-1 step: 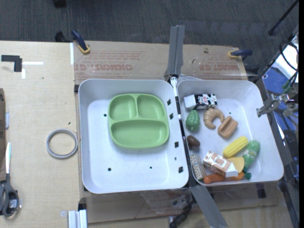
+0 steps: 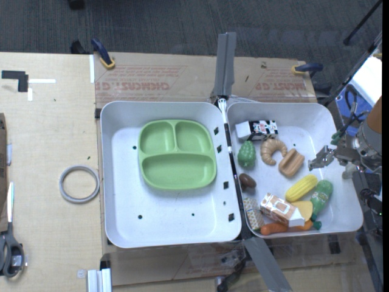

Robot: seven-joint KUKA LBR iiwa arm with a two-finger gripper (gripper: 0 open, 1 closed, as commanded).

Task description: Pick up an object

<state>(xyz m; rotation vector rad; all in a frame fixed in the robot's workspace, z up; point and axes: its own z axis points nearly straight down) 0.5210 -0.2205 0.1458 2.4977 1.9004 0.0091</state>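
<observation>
The right bin holds several toy foods. Among them are a black-and-white carton, a green pepper, a croissant, a hot dog bun and a yellow corn cob. A green cucumber, a small juice box and a carrot lie there too. My gripper hangs over this bin's right side, just above and right of the corn cob and right of the bun. Nothing shows in its grasp.
The left bin holds a green divided plate. A tape ring and scissors lie on the bench at the left. The bins' divider runs between them. Blue clamps sit at the back.
</observation>
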